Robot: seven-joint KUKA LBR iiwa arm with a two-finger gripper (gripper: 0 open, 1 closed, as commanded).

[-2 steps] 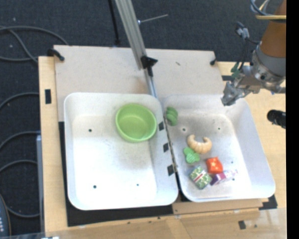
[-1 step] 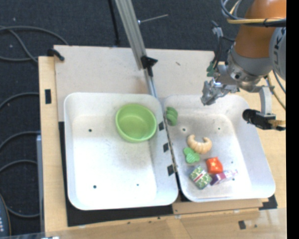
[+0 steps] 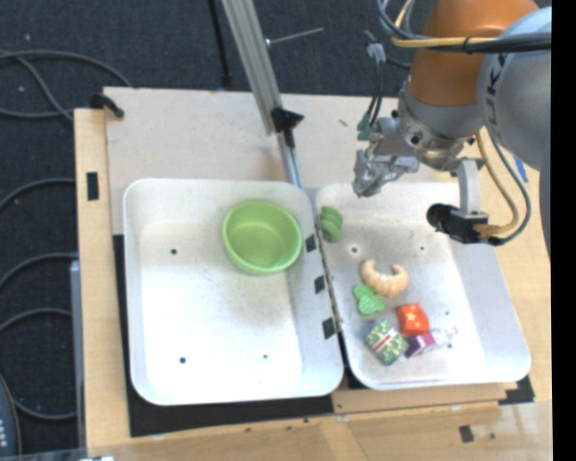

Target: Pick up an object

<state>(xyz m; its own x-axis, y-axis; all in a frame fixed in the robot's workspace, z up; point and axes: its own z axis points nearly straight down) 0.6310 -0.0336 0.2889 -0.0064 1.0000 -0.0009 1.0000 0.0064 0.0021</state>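
My end effector (image 3: pixel 368 182) hangs over the right bin's (image 3: pixel 480 286) far edge, nothing in it; whether it's spread, I can't tell. Nearest target: the green piece (image 3: pixel 331 223) against the divider, likely awkward. The croissant (image 3: pixel 384 278) lies freer, mid-bin.

the arm (image 3: pixel 499 56) reaches in from the right, its orange band bulking above the wrist. the wrist angles down and left, and the gripper (image 3: pixel 367 182) hangs at its tip, pointing down, with cables looping around the wrist.
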